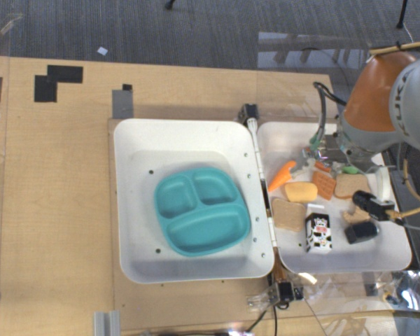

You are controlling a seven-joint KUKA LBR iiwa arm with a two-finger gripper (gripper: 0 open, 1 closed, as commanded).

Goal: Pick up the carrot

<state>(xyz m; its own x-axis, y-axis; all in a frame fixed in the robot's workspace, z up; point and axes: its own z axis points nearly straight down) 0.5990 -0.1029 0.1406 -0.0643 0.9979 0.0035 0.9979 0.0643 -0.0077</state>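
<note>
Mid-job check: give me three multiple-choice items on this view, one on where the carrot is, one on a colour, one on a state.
1. Where does the small orange carrot lie?
A. In the right white bin, near its left wall
B. On the divided tray
C. On the bare bench

2. What colour is the divided plastic tray in the left white bin?
A. Red
B. Teal
C. Yellow

3. What is the carrot's state?
A. Lifted above the bins
B. Lying in the bin, apart from the gripper
C. Resting on the tray

Key: 1 A, the carrot sits just inside the right bin's left wall, beside a yellow block. 2 B, the tray is plainly teal. 3 B, the carrot lies on the bin floor, while the gripper hangs over the bin to its right, with a gap between them.
</note>
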